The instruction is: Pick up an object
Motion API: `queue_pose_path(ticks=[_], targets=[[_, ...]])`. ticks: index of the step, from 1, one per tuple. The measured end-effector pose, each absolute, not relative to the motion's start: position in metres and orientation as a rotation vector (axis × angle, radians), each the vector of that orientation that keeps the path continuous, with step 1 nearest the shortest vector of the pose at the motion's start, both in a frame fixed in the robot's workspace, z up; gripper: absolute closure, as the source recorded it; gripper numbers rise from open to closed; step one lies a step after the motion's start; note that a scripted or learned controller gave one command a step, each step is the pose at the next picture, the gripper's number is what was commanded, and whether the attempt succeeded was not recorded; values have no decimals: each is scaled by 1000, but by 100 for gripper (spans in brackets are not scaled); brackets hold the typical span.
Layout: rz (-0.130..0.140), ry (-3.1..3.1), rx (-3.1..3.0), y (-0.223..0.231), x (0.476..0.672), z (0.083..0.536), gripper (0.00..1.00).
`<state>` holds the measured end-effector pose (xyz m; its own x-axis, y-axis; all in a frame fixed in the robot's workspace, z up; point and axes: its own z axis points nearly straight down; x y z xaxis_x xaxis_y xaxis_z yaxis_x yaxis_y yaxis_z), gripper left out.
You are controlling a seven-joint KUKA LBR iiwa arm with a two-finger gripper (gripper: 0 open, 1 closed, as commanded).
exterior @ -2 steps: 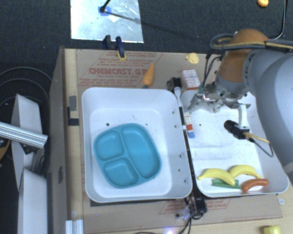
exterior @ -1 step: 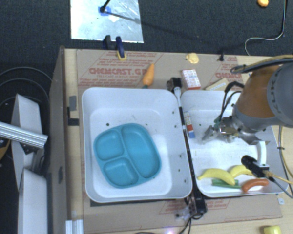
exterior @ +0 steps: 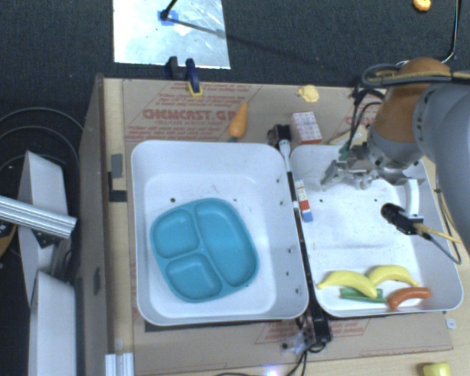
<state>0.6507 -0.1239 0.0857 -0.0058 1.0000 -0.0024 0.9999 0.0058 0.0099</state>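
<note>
The hand (exterior: 346, 171) hangs over the bare far end of the right bin (exterior: 352, 237); its spread is hidden from this angle, so I cannot tell whether it is wide or narrow, and nothing shows in its grip. The likely targets, two bananas (exterior: 347, 281), a green stick (exterior: 360, 294) and an orange sausage (exterior: 408, 296), lie bunched against the bin's near wall, well apart from the hand. Closing where it hangs would probably catch nothing, and going for that tight cluster risks striking the wall or nudging neighbours away.
</note>
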Motion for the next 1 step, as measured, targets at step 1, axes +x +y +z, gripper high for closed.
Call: queue_pose_path(ticks=[1], targets=[[1, 2228, 2214, -86, 628, 85, 0]])
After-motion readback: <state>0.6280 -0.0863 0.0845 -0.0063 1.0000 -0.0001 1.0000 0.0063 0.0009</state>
